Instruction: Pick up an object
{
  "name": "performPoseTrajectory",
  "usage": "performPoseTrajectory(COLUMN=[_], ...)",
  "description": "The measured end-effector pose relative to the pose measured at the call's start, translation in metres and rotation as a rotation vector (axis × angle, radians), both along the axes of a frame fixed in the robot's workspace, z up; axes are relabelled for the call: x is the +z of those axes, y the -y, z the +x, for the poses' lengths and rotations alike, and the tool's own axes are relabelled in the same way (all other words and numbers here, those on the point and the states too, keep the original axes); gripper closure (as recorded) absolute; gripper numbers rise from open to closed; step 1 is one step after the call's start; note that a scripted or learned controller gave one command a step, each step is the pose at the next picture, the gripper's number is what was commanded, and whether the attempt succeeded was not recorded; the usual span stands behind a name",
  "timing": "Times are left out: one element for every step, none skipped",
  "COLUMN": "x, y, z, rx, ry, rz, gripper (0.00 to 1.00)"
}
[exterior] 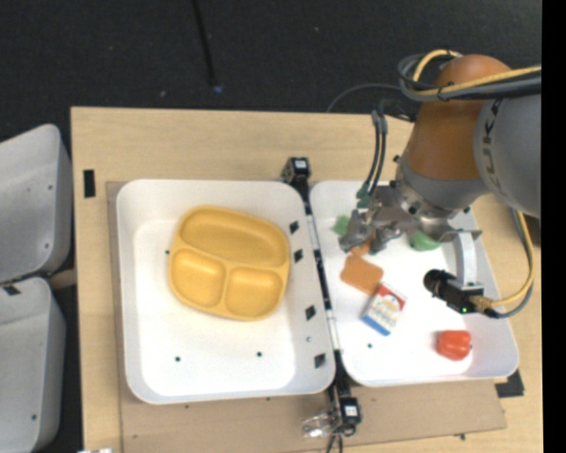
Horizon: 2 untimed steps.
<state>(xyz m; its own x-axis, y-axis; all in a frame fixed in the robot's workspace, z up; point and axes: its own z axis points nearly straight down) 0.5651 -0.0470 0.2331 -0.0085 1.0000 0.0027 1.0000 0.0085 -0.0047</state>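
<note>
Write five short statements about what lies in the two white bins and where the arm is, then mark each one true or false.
1. The yellow plastic divided plate lies in the left white bin. True.
2. The small red rounded object sits on the yellow plate. False: it lies in the right white bin, near its lower right corner.
3. The gripper is above the right bin, close to the flat orange block. True.
4. The small blue, white and red box lies in the left bin. False: it lies in the right bin, just below the orange block.
5. The plate has three compartments. True.
</note>
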Motion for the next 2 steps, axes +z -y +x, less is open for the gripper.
performPoseTrajectory(x=[-0.002, 0.008], y=[-0.048, -0.095], z=[-0.022, -0.033], rx=[-0.002, 0.0], ry=[-0.002, 0.0], rz=[-0.003, -0.001], gripper=[1.0, 1.0])
